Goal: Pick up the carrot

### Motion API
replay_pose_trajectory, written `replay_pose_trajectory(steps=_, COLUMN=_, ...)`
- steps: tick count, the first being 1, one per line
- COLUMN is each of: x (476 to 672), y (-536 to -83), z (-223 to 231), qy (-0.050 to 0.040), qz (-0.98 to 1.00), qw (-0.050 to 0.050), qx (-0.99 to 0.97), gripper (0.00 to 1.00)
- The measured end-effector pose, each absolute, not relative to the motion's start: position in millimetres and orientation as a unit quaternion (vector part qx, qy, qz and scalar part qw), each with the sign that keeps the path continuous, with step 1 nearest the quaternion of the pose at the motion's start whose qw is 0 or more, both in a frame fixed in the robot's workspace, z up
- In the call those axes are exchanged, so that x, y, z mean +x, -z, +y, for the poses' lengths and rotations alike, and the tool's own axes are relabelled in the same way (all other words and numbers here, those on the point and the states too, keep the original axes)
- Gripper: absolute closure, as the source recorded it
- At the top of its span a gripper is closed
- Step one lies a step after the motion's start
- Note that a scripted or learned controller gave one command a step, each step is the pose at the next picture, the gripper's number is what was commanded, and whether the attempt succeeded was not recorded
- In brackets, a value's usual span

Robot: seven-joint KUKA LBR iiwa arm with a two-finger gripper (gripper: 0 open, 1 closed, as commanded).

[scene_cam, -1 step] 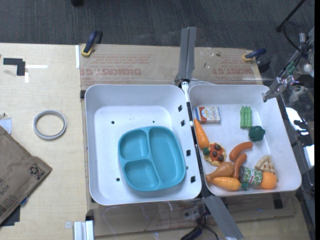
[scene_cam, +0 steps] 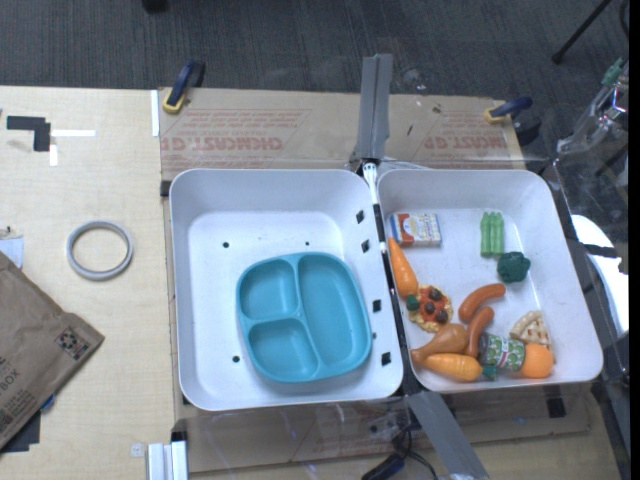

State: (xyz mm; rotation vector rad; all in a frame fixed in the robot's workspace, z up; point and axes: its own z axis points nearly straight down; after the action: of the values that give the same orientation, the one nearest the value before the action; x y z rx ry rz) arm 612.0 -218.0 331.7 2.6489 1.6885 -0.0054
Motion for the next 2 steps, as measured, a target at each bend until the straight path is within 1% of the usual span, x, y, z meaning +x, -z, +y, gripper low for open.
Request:
replay_pose_trajectory(steps=1, x=623.0, y=-431, z=-205, qy=0.0023, qz=0.31, qw=0.0, qx=0.951, gripper=0.0)
replay_pose_trajectory(steps=2, x=610.9, y=-372, z=-222, qy=0.0034, qz=0.113, qw=-0.001, qx=0.994, gripper=0.0)
